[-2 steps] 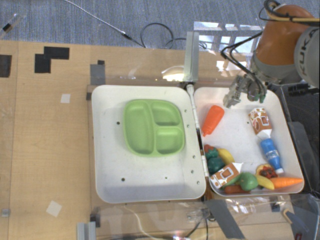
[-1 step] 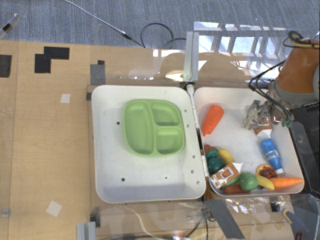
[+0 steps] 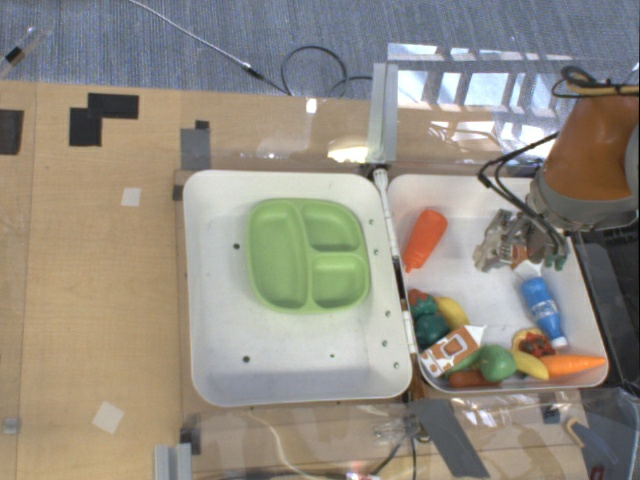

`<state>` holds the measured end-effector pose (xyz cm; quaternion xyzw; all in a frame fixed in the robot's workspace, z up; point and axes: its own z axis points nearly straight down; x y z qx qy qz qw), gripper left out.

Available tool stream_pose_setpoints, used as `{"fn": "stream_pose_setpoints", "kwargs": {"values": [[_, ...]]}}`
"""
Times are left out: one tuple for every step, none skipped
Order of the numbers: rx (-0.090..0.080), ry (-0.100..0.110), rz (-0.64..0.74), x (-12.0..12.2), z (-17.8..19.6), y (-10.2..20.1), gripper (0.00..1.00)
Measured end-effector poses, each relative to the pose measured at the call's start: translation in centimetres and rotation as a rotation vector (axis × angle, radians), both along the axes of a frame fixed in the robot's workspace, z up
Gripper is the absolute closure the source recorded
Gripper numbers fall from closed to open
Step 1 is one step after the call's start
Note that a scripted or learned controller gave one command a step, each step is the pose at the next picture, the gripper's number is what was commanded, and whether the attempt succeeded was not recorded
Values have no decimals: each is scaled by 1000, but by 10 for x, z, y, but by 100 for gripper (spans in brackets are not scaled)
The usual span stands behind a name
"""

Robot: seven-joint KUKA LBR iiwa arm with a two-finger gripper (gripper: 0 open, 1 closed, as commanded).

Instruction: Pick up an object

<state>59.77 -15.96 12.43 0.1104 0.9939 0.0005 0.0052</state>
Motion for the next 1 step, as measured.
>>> {"fn": "stream_pose_setpoints", "kwargs": {"values": [[-6, 2, 380, -80, 58, -42, 100]]}}
